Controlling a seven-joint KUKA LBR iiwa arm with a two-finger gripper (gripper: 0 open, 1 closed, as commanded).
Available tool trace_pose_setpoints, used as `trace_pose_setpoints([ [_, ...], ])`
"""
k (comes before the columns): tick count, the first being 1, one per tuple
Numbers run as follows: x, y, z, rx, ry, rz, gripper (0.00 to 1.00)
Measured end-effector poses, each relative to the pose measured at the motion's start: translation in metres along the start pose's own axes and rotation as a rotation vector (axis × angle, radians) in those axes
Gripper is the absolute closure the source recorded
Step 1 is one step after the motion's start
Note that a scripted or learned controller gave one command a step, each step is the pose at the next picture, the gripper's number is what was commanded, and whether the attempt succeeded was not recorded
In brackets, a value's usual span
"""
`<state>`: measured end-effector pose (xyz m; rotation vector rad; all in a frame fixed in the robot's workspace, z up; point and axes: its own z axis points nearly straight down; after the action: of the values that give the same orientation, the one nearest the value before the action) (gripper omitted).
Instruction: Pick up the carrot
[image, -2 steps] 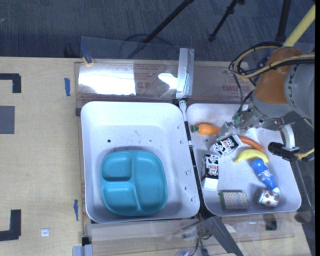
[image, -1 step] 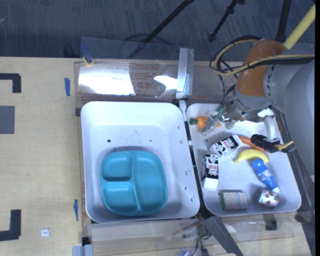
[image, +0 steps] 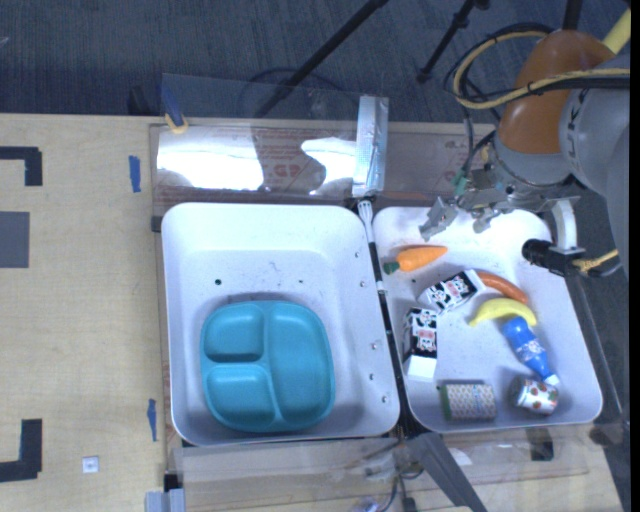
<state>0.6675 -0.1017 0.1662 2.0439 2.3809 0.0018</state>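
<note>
Gripper (image: 458, 217) hangs over the far edge of the right bin (image: 585, 345), fingers spread apart w/ nothing btwn them. Carrot (image: 421, 258) lies in that bin near its far-left corner, just below the gripper & apart from it. Left bin (image: 190, 240) holds a teal divided tray (image: 267, 363).

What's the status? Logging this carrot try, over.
Hand open, above right bin's far edge, holding nothing. Carrot lies just below it, near the bin's left wall. Black-and-white box close beside carrot; top clear.
</note>
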Motion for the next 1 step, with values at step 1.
trace_pose_setpoints([
  [1, -0.0102, 0.0021, 0.0501, -0.011, -0.004, -0.252, 0.00],
])
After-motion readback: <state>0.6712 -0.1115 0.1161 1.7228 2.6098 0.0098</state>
